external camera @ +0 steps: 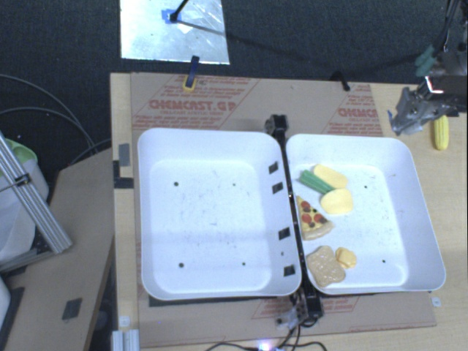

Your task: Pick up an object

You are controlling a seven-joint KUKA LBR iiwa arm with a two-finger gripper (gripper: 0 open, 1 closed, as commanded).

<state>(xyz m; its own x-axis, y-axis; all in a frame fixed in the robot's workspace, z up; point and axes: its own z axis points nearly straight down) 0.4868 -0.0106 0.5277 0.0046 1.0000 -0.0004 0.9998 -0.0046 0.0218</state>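
Note:
In the right bin (pixel 409 196), toward its left side, lie several toy foods. They are a green piece (pixel 316 180), a yellow piece (pixel 330 175), a rounder yellow piece (pixel 338 202), a pizza slice (pixel 313 219), a tan cookie (pixel 325 265) and a small yellow bit (pixel 346 257). My gripper (pixel 406 118) hangs above the bench just beyond the right bin's far right corner. A yellow corn-like piece (pixel 440 132) shows just right of the gripper, outside the bin. Whether it touches the gripper is unclear.
The left bin (pixel 205 210) sits beside the right one, joined by a black clamp strip (pixel 289 210). A shiny metal sheet (pixel 174 19) lies beyond the bench at the back. An aluminium frame (pixel 29 196) stands at the far left.

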